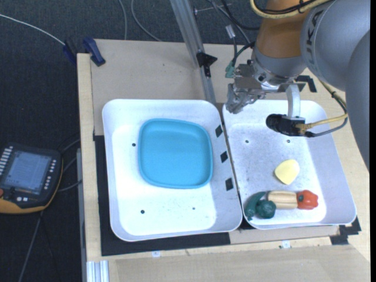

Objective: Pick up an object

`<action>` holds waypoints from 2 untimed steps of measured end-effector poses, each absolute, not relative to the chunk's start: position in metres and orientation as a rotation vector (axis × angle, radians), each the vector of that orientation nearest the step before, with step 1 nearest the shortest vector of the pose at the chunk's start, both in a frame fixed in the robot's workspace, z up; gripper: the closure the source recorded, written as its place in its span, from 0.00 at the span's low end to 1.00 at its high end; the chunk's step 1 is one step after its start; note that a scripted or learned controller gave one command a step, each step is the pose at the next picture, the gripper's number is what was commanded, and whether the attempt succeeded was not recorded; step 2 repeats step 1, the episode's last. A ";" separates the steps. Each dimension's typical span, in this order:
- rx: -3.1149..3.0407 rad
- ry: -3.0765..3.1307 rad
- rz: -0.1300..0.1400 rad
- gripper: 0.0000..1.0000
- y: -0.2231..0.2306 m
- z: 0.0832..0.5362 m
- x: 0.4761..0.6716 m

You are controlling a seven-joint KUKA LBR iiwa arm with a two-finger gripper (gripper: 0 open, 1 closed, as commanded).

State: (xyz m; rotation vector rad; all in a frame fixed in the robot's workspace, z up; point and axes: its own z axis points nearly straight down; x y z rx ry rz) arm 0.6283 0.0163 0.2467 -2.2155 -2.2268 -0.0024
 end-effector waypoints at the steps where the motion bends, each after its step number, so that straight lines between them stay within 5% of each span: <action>1: -2.216 -2.226 -0.002 1.00 0.071 0.250 0.635; 2: -2.216 -2.226 -0.002 1.00 0.071 0.250 0.635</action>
